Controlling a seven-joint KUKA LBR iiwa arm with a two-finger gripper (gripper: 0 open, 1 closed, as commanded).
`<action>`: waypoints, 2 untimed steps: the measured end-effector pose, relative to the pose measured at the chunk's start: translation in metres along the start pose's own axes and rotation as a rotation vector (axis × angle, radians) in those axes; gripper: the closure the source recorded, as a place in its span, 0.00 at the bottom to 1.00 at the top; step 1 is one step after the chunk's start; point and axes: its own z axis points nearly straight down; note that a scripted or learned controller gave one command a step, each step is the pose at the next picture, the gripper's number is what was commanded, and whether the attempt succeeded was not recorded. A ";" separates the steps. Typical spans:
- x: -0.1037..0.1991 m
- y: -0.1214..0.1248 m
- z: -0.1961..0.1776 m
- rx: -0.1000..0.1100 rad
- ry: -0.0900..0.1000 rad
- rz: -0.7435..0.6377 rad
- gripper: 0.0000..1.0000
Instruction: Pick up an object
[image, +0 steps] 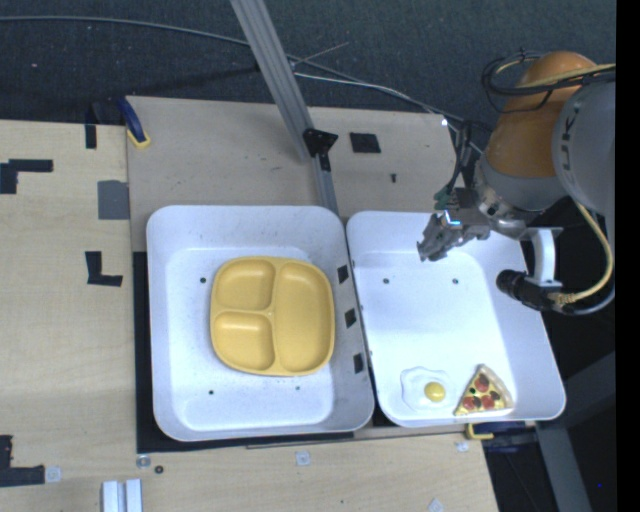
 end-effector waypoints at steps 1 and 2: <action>0.054 0.004 -0.010 0.001 0.001 -0.004 1.00; 0.105 0.005 -0.017 0.002 0.001 -0.005 1.00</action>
